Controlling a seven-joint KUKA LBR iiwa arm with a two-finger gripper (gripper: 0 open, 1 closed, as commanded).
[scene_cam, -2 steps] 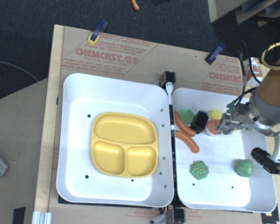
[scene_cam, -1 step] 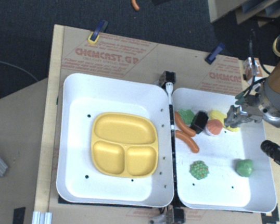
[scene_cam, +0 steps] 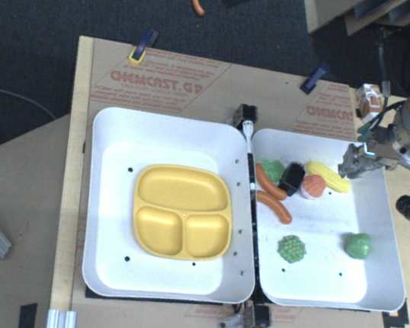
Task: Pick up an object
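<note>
Approaching stage: I have the gripper poised just above the corn cob at the back of the right bin, finger opening indiscernible; next I'd descend squarely and close.

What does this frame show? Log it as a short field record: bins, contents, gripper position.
left bin: yellow divided plate
right bin: corn cob, two sausages, black block, red and white piece, green leafy piece, green bumpy ball, green round piece
gripper: over the right bin's far side, at the right end of the corn cob
held object: none seen between fingers
off bench: small orange piece on the dark floor
</note>
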